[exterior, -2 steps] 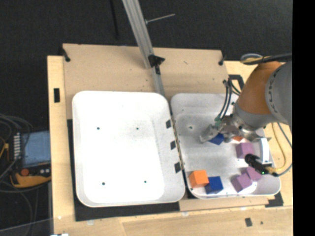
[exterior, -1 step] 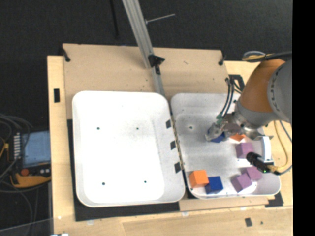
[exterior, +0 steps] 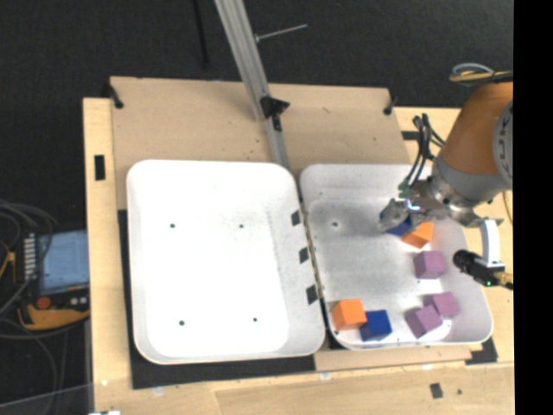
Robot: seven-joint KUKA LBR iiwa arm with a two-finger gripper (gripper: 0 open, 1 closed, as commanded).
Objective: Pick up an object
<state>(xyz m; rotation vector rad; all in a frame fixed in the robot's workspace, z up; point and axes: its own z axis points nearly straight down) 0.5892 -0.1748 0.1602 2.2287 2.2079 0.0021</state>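
Observation:
My gripper hangs low over the upper right part of the right bin. A blue block shows just under its tip, and a small orange block lies touching that block's right side. Whether the blue block sits between the fingers cannot be made out. Further down the bin lie three purple blocks, an orange block and another blue block.
The left bin stands beside the right one, with a ridge between them. A slanted metal rail crosses the back of the bench. The arm's orange band rises at the right edge.

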